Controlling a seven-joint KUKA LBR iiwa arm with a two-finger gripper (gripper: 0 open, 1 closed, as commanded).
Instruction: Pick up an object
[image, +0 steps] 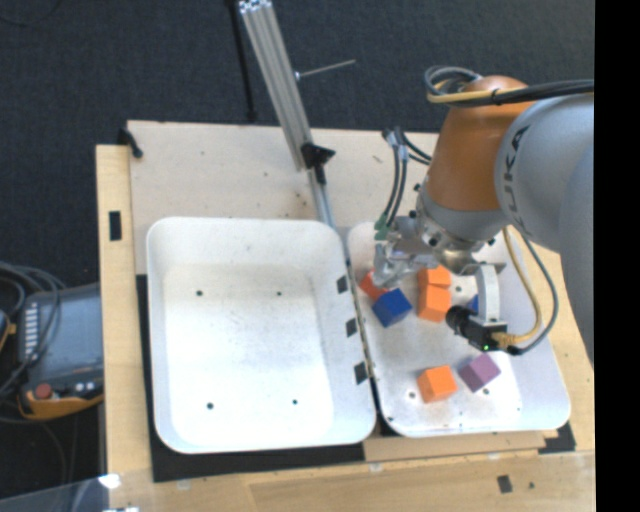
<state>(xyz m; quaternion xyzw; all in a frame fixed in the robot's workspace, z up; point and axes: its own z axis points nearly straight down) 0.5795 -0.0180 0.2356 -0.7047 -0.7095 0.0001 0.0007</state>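
We see the gripper (392, 262) low over the right bin (540, 400), its opening hidden from us. The blue block (392, 307) lies just below it, frame centre.

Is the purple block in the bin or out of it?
In. The purple block lies on the floor of the right bin, inside its rim, beside an orange block.
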